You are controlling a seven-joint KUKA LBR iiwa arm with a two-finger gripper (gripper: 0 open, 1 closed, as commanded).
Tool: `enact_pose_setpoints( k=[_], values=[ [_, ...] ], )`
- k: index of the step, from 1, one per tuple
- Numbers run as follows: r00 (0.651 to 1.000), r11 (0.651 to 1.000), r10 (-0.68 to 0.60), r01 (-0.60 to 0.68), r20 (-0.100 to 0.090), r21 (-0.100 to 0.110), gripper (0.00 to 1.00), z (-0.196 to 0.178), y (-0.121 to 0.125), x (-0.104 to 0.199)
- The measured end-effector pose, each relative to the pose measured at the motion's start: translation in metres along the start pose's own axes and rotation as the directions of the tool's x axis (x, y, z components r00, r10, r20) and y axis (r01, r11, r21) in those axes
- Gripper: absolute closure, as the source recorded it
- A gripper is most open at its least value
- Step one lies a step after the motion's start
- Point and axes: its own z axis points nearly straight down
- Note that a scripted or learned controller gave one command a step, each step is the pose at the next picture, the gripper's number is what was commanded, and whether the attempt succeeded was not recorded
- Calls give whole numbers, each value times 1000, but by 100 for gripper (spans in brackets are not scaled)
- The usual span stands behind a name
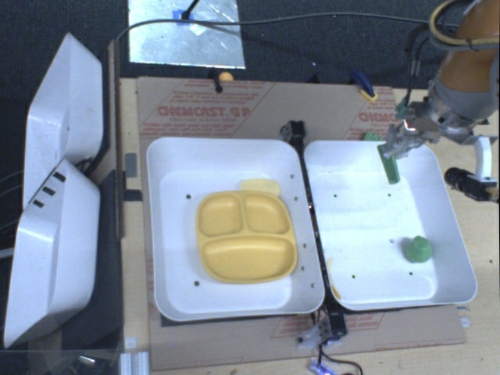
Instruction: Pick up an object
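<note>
Green stick [389,166] hangs clamped in gripper [399,142].

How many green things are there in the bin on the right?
2. A green stick hangs at the gripper over the bin's far edge; a round green knob lies near its right side. None seem hidden.

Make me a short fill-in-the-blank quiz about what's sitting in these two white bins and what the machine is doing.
1. The yellow divided tray lies in the ____ bin.
2. The small round lump in the right bin is ____ in colour.
3. The tool has a long green stick hanging from it over the ____ bin.

Missing words: left; green; right
</note>
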Motion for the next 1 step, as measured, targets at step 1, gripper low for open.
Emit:
enact_pose_setpoints(
  k=[1],
  values=[
    [1000, 1000, -3, 3, -2, 5, 100, 1, -12, 41]
  ],
)
